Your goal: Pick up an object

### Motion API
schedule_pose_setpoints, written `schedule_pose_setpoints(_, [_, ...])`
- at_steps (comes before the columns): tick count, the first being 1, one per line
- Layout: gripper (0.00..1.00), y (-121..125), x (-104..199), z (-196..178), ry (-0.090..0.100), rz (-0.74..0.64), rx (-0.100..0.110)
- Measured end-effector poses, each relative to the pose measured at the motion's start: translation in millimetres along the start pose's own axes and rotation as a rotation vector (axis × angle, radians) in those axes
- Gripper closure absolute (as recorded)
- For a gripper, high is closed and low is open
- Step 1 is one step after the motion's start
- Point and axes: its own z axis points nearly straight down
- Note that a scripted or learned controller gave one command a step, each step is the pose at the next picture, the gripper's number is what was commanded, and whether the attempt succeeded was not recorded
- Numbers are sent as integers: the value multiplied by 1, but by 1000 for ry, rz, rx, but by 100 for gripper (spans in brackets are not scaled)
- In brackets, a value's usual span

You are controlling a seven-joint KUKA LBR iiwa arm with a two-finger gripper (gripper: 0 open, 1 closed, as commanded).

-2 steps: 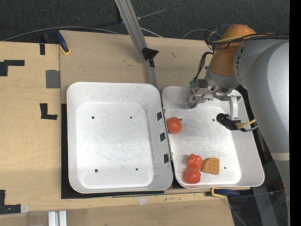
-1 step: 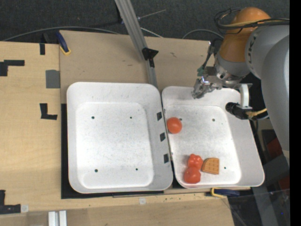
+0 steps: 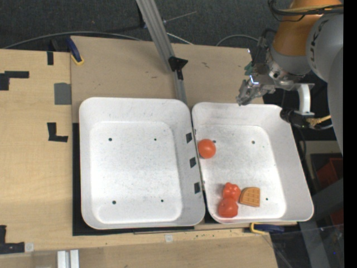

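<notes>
The grey two-finger gripper [image 3: 245, 96] hangs over the far rim of the right-hand shallow white plastic bin [image 3: 290, 155], nothing visibly held; whether it is parted or closed cannot be told. Below and left of it lies a small round orange-red ball [image 3: 207, 148], likely light, smooth and prone to rolling, best pinched across its middle. Farther off sit a lumpy red plastic piece [image 3: 228, 200] and a tan waffle-patterned square [image 3: 250, 196].
</notes>
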Motion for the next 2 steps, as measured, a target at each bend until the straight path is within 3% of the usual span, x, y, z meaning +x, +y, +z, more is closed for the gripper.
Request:
schedule_pose_setpoints(1, [100,1,0,-30,1,0,3])
schedule_pose_setpoints(2, [100,-6,58,-15,2,-4,9])
